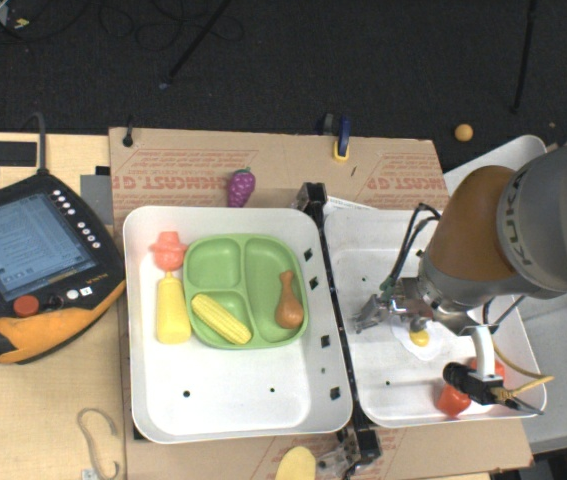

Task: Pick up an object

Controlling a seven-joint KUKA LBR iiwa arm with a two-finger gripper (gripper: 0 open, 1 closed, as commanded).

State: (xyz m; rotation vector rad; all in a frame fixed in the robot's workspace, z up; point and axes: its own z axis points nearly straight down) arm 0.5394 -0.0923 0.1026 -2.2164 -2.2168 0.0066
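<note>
The arm bends down over the right bin (363, 268), its hand (403, 313) low above a fried-egg toy (419, 339); I cannot tell its grip. A tomato (453, 398) lies nearby.

Both bins (223, 408) look like smooth, slightly glossy white plastic. The green tray (263, 268), corn (221, 319) and yellow bottle (171, 310) look like shiny moulded plastic. Under them lies matt brown cardboard (193, 168), printed. The arm (538, 218) has a smooth grey shell.
</note>
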